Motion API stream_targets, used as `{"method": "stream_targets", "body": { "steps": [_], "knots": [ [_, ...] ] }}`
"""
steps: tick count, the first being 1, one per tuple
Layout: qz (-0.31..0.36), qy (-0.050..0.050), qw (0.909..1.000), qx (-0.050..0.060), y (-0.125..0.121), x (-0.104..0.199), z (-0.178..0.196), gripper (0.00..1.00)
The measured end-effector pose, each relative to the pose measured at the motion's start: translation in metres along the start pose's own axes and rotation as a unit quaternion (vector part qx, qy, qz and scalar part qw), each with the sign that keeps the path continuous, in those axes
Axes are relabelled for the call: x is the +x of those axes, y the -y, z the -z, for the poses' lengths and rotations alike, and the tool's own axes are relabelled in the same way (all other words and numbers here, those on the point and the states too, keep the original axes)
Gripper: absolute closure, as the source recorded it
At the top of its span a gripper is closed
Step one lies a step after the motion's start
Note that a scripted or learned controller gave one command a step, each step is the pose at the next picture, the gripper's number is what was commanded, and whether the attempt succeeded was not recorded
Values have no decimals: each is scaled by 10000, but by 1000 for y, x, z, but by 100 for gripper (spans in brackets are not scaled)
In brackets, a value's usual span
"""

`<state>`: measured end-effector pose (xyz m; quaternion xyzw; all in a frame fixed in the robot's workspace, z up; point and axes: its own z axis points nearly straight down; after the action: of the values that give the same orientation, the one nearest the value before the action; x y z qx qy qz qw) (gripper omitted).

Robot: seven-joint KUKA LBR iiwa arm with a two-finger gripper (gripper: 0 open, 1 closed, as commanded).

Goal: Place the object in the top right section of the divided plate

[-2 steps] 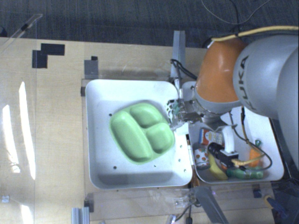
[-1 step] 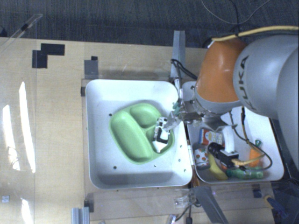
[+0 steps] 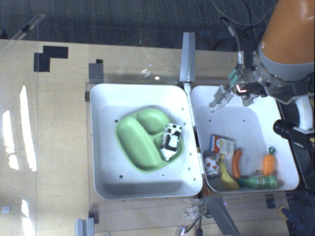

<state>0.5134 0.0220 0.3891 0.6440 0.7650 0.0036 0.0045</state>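
Camera view shows the green divided plate (image 3: 140,140) lying in the left white bin (image 3: 106,181), with a black-and-white cow-patterned object (image 3: 170,141) resting on it. The object sits at the plate's right side, across the small compartments there, seemingly on or near the ridge between them; whether it lies wholly inside the top right section cannot be told from this angle. It leans slightly, its lower end toward the plate's rim.

The tool (image 3: 230,94) hangs over the upper left part of the right white bin (image 3: 290,181), well apart from the plate and from the object. Its fingers appear spread, with nothing between them, so it holds nothing.

Judging from this, the carrying part of the task looks finished: the object is on the plate and the arm is clear of it. What remains uncertain is placement accuracy, since the object may be straddling two sections rather than sitting in the top right one alone.

In the lower part of the right bin lie a small carton (image 3: 222,144), a can (image 3: 212,165), a banana (image 3: 226,176), a red sausage-like piece (image 3: 236,163), a carrot (image 3: 267,163) and a green bottle (image 3: 260,182), all untouched on the desk side away from the plate.
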Motion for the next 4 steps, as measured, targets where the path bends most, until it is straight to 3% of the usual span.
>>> {"method": "stream_targets", "body": {
  "steps": [1,2,3,4],
  "knots": [
    [-436,-3,9990,10,-27,22,47,0],
    [-1436,0,9896,25,-71,10,45,0],
    [-2197,1,9756,27,-119,-6,45,0],
    [-3282,6,9446,31,-156,-16,45,0]
  ]
}}
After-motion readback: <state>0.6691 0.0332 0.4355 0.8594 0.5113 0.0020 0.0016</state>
